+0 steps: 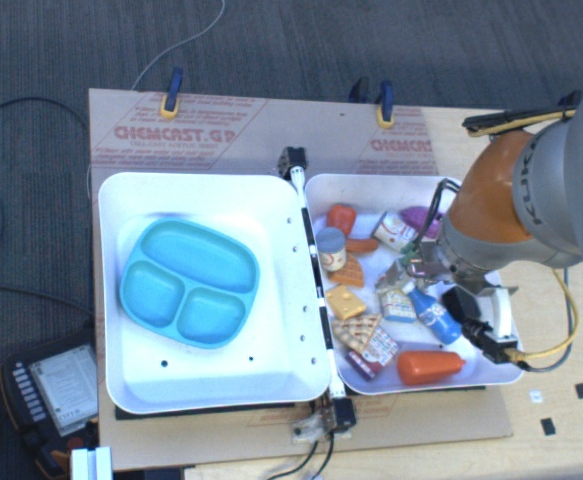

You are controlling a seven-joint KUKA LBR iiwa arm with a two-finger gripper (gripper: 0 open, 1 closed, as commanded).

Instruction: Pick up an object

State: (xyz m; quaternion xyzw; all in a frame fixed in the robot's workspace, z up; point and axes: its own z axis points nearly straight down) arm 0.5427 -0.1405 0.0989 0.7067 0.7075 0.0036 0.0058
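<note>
The right bin (321, 268) holds several toy food items: a red piece (342, 217), a small can (331, 249), a white carton (393, 230), a purple item (417, 217), a yellow wedge (346, 303), a waffle-like piece (368, 336), a blue bottle (434, 315) and an orange-red vegetable (429, 366). My gripper (408, 271) is lowered into the middle of this bin, among the carton, a small packet (398, 306) and the blue bottle. The wrist hides what lies right under it.
The left bin (271, 368) carries a blue divided plate (189, 281). Clamps (175, 89) hold the board at the back edge. The arm's orange band (486, 203) overhangs the right bin's far right corner. A cable (546, 353) loops by the bin's right wall.
</note>
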